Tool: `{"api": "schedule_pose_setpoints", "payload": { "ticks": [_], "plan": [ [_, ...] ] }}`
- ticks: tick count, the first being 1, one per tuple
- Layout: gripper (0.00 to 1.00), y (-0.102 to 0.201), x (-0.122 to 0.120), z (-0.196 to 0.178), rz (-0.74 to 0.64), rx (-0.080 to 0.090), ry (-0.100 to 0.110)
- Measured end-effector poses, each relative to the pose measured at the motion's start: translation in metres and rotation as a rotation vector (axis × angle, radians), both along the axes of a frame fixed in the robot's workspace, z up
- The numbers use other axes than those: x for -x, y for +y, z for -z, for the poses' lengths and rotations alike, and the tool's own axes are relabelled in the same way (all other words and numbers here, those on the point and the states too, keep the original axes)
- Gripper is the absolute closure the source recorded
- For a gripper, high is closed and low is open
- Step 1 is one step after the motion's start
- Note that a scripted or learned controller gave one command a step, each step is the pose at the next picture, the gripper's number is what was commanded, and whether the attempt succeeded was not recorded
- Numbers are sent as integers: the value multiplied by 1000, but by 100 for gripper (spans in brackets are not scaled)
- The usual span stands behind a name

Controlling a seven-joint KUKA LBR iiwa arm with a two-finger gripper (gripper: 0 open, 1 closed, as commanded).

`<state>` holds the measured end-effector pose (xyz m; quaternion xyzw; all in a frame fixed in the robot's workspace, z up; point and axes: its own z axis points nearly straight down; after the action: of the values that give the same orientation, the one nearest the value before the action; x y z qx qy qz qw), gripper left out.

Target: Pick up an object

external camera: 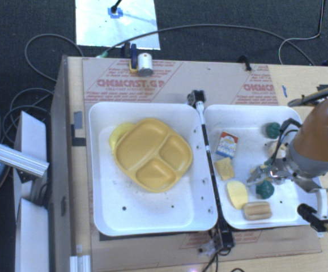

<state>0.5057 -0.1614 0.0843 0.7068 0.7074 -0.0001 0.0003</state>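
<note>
The right bin (291, 222) holds several small objects. A red, white and blue box (227, 144) lies near its left wall, with a pale yellow wedge (225, 168) and a yellow oval piece (237, 194) below it. A tan loaf-shaped piece (256, 210) rests by the front wall. One teal ball (273, 130) sits at the back. A second dark teal object (264, 190) lies just under my gripper (264, 175), which hangs low over the middle of the bin. The orange-banded wrist (319, 135) covers the bin's right side.
The left bin (104, 208) holds a yellow divided plate (152, 153) resting over a yellow lid-like piece (118, 135). A black bar (206, 146) runs between the bins. Cables and a small roll (145, 64) lie behind the bins.
</note>
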Motion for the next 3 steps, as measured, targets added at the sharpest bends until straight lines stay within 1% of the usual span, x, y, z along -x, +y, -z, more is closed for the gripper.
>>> {"api": "schedule_pose_setpoints", "payload": {
  "ticks": [1, 2, 3],
  "plan": [
    [0, 16, -78, -1, -3, 0, -3],
    [0, 14, 17, 0, 0, -1, 1],
    [100, 15, 15, -11, -1, 0, -4]
  ]
}}
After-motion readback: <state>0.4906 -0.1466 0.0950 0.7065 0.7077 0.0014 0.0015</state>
